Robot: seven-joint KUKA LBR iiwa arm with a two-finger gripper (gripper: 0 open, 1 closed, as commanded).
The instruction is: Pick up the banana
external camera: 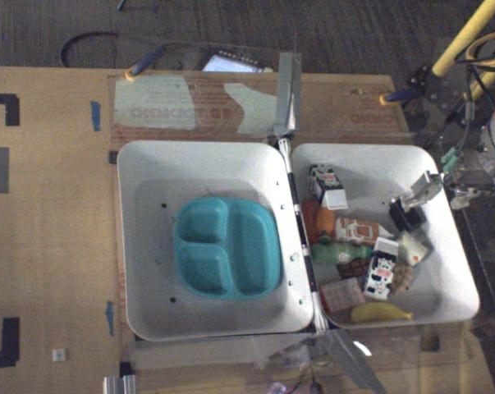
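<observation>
Claw (409, 211) noted over the right bin (452, 245), near its right wall, reaching in from the right side of the frame. It is small, dark and partly blurred; whether it is apart or together cannot be told from this view. Nothing is seen held in it.

Surface (50, 245): brown board with black corner markings and short blue tape strips. It carries two shallow white bins set side by side, touching along a central seam.

Left bin (140, 220): contains one teal divided tray (227, 247), lying flat near the middle, three compartments visible, all bare.

The right bin holds a cluster of small items along its left and lower portions. A black-and-white carton (327, 183) lies near the upper left. Below it, an orange item (323, 222) lies against the left wall, with a white and orange packet (359, 231) just beside it. A green item (333, 253) lies beneath those. A white box with dark print (382, 271) sits tilted toward the centre, touching a tan lumpy item (404, 277). A pinkish flat packet (342, 293) lies near the lower left.

Banana (380, 312): yellow, lying flat at the bottom edge of the right bin, against the near wall, just below the white box. It is well apart from the claw and untouched.
</observation>
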